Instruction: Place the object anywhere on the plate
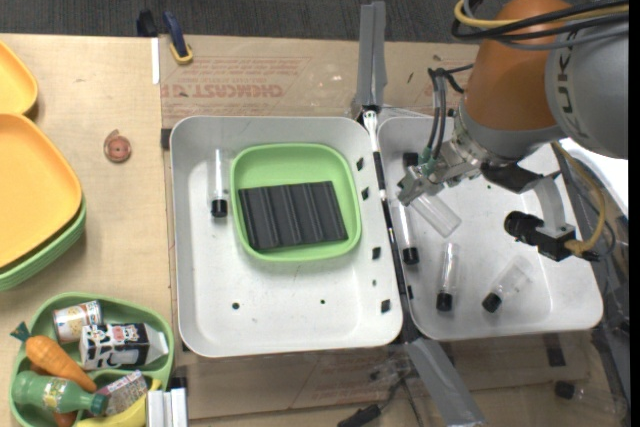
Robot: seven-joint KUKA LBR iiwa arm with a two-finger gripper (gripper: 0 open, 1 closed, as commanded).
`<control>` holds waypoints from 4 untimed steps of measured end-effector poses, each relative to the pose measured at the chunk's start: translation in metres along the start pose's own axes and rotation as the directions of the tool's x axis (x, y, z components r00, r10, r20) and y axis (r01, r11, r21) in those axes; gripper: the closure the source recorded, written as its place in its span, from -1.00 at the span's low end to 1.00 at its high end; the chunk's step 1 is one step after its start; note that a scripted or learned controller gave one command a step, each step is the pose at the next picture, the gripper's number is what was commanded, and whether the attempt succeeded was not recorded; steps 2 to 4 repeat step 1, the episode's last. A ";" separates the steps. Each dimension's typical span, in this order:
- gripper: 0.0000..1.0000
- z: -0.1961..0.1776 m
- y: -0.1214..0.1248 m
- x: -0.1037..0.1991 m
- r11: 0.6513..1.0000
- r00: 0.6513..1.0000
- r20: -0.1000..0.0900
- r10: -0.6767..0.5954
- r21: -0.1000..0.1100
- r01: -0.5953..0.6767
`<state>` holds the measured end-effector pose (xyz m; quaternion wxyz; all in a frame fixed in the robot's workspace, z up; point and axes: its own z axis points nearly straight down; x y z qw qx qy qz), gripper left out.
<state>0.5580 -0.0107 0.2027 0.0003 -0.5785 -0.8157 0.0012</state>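
Observation:
A green square plate (243, 177) lies in the left bin (290, 315), with a dark grey ribbed slab (297, 213) resting on it. Beside the plate's left rim lies a clear tube with a black cap (218, 185). My gripper (418, 183) hangs over the left part of the right bin (560, 310), near the divider. A clear vial (436, 213) sits just below and right of it; whether it is touched is unclear. Two more clear vials (447, 270) (508, 282) with black caps lie near the right bin's front.
A small black cap (410, 255) lies by the right bin's left wall. Yellow plates (30, 195) are stacked on the bench at far left. A green bowl of toy food (85, 355) stands at the front left, and a pink disc (118, 147) lies behind it.

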 end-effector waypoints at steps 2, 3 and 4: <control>-1.00 0.000 0.000 0.000 1.000 1.000 0.000 0.001 0.000 -0.001; -1.00 0.000 0.000 0.000 1.000 1.000 0.000 0.001 0.000 -0.001; -1.00 0.000 0.000 0.000 1.000 1.000 0.000 0.001 0.000 -0.001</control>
